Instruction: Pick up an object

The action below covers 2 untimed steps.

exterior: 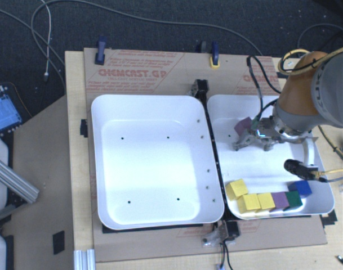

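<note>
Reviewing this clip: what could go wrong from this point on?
The gripper sits beside a lone purple block in the right bin; closing could nudge it away instead of catching it. The other blocks are packed tightly against the near wall, leaving little finger room for a later pick.

We are seeing two bins sitting side by side on the bench (75, 151), the left bin (154, 162) beside the right bin (261, 167). A row of blocks (264, 198) is lying along the right bin's near edge. The gripper (253, 139) is hanging over the right bin's far half, with another block (243, 125) just beside it.
</note>
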{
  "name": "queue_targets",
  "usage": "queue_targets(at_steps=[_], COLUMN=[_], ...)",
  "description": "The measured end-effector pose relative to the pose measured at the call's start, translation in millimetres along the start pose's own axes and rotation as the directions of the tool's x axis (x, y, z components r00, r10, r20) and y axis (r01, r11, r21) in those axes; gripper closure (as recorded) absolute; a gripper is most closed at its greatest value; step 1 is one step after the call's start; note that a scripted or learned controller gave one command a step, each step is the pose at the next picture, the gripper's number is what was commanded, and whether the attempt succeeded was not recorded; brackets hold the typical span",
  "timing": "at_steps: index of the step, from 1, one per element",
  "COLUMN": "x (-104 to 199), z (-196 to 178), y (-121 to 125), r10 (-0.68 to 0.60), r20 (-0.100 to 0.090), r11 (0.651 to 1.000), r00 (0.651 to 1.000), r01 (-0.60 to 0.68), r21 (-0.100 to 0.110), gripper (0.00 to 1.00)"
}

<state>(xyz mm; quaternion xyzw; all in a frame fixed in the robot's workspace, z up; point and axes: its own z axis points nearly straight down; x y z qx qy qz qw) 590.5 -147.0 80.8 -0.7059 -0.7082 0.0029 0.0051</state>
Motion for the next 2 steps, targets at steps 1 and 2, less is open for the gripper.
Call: queue_targets(at_steps=[1,2], x=[40,38], z=[-8,-19], y=[61,60], r10=[-0.001,0.003], r20=[0.002,0.003], r11=[1.000,1.000], r00=[1.000,1.000], r01=[0.001,-0.002], r21=[-0.013,-0.013], gripper=[0.00,1.00])
